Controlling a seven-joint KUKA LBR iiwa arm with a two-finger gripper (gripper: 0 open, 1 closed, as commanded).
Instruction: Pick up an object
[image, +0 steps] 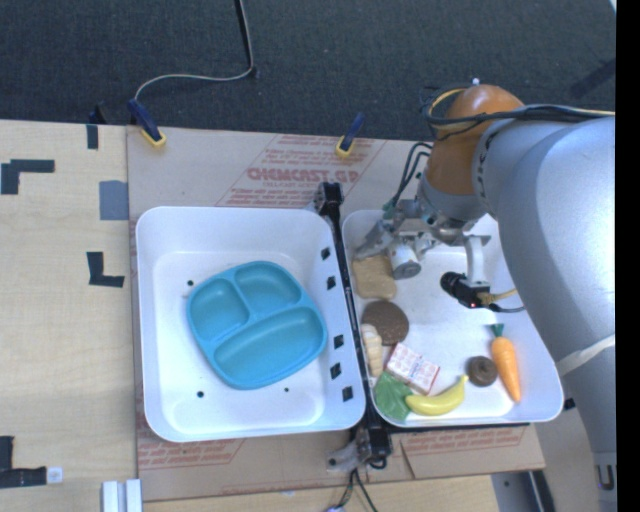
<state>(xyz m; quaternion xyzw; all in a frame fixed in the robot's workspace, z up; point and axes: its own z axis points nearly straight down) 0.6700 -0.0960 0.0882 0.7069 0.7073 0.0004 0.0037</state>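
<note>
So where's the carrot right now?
The carrot lies in the right bin, near its right edge toward the front, just right of a small brown donut and beyond the banana's tip.

You've got a light blue divided plate (257, 322) in the white left bin (160, 300). Over in the right bin (540, 385): orange carrot (506, 368), yellow banana (440, 398), brown cookie (386, 322), and a red-and-white patterned box (413, 369). Cardboard (270, 170) has red print.
</note>
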